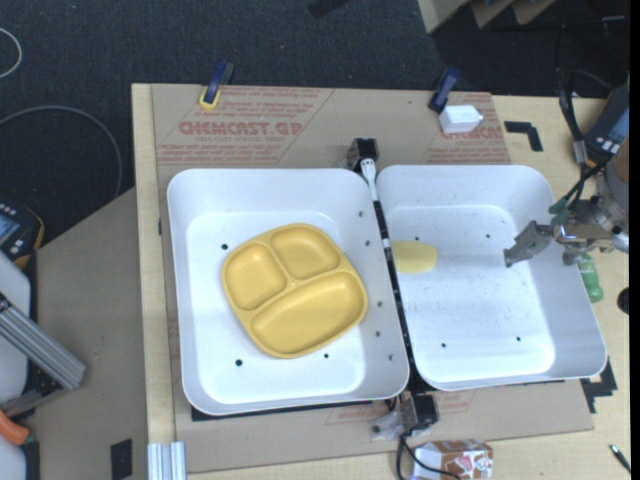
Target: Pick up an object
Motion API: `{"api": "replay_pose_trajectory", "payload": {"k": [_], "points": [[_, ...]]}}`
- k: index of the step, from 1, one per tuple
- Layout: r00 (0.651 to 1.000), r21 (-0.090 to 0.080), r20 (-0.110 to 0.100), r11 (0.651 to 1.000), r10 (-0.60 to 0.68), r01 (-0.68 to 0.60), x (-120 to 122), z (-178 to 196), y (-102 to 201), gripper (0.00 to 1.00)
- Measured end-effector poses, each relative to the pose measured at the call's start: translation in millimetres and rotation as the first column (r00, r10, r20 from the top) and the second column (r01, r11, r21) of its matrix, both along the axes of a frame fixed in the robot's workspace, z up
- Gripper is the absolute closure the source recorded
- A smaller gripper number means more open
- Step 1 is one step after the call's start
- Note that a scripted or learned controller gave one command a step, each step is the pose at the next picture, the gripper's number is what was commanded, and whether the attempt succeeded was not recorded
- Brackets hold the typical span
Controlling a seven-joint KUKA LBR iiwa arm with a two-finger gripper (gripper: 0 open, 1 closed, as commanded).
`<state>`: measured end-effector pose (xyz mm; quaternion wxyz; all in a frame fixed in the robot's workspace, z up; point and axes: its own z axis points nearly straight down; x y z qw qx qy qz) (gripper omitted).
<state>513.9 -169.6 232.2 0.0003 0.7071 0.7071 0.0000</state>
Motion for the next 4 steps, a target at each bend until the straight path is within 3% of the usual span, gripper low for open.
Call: {"api": "replay_pose_trajectory", "payload": {"k": [1,2,3,4], "points": [[1.000,0.002,0.005,1.000,0.009,-0.009,-28,57,79,0.00],[1.000,-0.001,0.022,1.000,0.005,-0.005,-11,309,119,0.00],[1.000,-0.002,0.005,1.000,0.002,-0.002,-11,311,118,1.00],[1.000,0.001,-0.017,1.000,-0.002,0.002,-37,170,119,1.00]]}}
